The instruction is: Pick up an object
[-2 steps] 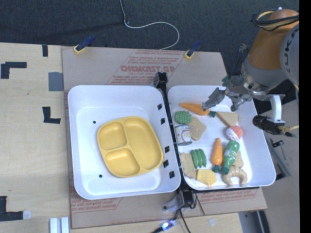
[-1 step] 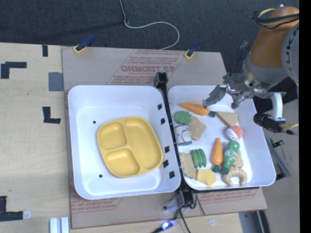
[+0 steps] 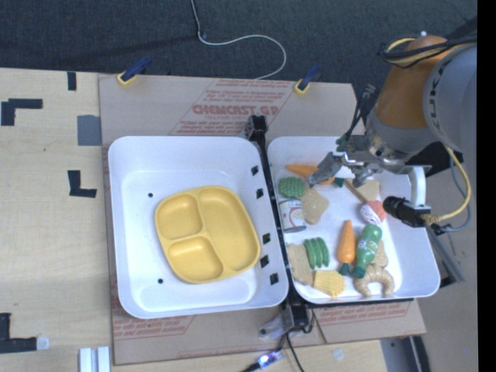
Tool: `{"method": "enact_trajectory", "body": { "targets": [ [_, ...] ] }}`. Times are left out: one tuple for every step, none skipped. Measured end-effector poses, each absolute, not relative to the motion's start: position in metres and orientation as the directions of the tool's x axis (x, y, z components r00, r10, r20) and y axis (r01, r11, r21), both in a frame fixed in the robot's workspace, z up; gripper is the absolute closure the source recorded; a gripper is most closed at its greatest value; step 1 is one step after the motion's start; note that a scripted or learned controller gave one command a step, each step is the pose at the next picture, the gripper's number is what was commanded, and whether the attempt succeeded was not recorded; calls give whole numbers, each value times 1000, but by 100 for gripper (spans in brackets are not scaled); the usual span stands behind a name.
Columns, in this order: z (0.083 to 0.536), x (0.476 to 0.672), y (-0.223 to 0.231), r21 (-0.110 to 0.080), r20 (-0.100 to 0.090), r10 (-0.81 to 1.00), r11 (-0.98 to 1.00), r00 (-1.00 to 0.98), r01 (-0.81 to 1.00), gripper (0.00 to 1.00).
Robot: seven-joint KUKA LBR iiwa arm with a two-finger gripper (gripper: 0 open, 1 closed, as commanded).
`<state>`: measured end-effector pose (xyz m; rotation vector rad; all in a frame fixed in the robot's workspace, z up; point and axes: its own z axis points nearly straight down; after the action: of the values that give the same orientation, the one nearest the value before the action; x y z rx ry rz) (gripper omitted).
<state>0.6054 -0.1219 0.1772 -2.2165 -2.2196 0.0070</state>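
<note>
Two bins: white, shallow, side by side on a cardboard sheet [image 3: 225, 107] over the surface [image 3: 46, 208].
Arm: grey with an orange band [image 3: 407, 91], reaching in from the right above the right bin's far edge.
Left bin [image 3: 132, 161]: carries a yellow divided plate [image 3: 206, 232] with three compartments, lying flat near its middle.
Right bin [image 3: 418, 277]: carries a crowd of small toy foods.
Claw [image 3: 341, 167]: low over the far part of the right bin; its dark fingers look spread, with nothing seen between them.
Carrot [image 3: 346, 242]: orange, mid-bin, lying lengthwise just beside a green bottle [image 3: 367, 246].
Green ridged piece [image 3: 292, 187]: near the bin's left wall, just beside the claw's tip.
Beige slice [image 3: 315, 205]: next to the green ridged piece.
Green striped piece [image 3: 316, 250]: below the beige slice.
Yellow corn [image 3: 328, 283]: at the near edge.
Tan curled piece [image 3: 375, 280]: near corner, right of the corn.
</note>
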Motion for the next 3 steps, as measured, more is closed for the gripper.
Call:
{"method": "enact_trajectory", "body": {
  "targets": [
    [133, 605, -120, -6, 0, 1000, 2, -2, 1000, 0],
    [83, 606, -118, 1, 1, 1000, 0, 0, 1000, 0],
    [97, 608, -118, 5, 0, 1000, 2, -2, 1000, 100]
  ]
}}
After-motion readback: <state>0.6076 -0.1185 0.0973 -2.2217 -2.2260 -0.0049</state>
